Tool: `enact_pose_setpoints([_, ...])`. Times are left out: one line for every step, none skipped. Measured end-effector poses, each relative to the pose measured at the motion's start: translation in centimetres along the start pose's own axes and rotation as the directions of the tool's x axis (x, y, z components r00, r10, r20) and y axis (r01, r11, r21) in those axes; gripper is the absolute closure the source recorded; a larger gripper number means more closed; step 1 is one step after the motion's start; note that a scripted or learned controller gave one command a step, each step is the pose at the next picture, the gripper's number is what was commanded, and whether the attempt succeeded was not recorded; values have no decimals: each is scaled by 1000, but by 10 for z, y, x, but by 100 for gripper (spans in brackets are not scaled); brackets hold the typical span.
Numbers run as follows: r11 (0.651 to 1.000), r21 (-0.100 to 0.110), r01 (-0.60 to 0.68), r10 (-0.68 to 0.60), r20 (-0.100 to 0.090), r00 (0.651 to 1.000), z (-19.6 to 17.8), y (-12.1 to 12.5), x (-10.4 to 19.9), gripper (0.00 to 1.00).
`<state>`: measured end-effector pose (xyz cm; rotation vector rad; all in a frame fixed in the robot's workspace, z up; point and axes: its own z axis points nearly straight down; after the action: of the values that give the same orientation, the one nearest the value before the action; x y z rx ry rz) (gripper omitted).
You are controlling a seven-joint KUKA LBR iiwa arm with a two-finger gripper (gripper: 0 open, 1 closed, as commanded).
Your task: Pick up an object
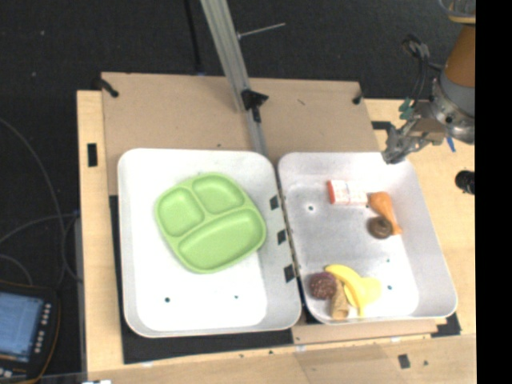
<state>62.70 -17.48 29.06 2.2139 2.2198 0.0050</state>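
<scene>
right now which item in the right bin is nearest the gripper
The small white and red box, at the bin's far end, closest to the gripper. The carrot, brown ball and banana lie farther away.

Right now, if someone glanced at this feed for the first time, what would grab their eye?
The bright green divided plate lying in the left bin stands out most. Next comes the scatter in the right bin: a banana near its front edge, a small red and white box and an orange toy piece further back. The pincer hangs at that bin's far right corner.
</scene>
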Motion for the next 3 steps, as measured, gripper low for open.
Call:
enact_pose_setpoints([1000,5,3,-3,-2,1000,-4,-9,49,100])
enact_pose_setpoints([1000,8,3,-3,-3,1000,13,-28,100,100])
enact_pose_setpoints([1000,8,4,-4,-3,1000,24,-50,152,100])
